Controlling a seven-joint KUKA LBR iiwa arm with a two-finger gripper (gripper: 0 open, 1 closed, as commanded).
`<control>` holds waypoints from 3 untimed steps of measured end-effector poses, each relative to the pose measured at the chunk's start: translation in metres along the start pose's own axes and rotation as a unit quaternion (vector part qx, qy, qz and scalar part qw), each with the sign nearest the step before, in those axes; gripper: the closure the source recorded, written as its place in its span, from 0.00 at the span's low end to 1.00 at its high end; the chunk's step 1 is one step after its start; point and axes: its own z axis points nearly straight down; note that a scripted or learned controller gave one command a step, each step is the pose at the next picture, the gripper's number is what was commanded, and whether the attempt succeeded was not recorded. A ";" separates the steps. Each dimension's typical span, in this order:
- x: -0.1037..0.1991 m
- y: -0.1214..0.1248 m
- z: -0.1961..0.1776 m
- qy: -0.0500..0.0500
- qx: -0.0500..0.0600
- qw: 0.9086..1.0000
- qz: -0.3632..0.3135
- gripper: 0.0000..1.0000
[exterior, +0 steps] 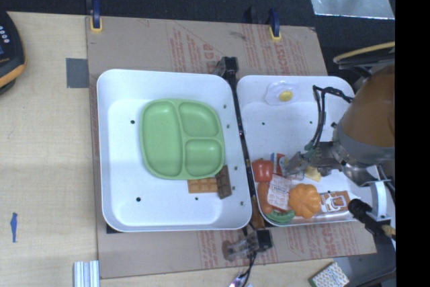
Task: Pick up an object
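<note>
Camera view: reaching in from the right over the right bin (269,91), arm bent low, orange band above the wrist. Gripper (300,163) down among the clutter; finger state impossible to tell. Just below it, an orange pumpkin toy (304,199) beside a red piece (263,170). In the left bin (114,144), 1 green divided plate (181,138).

A light wooden bench (40,144) is covered in the middle by a brown cardboard sheet (168,44). Two white bins are set side by side on the cardboard: the left bin (117,158) and the right bin (259,94).
</note>
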 end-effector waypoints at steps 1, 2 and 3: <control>-0.068 -0.009 0.010 -0.002 -0.001 1.000 0.004 0.00; 0.011 0.062 0.027 0.000 -0.003 1.000 -0.005 0.00; -0.030 0.126 -0.007 -0.002 -0.005 1.000 0.000 0.00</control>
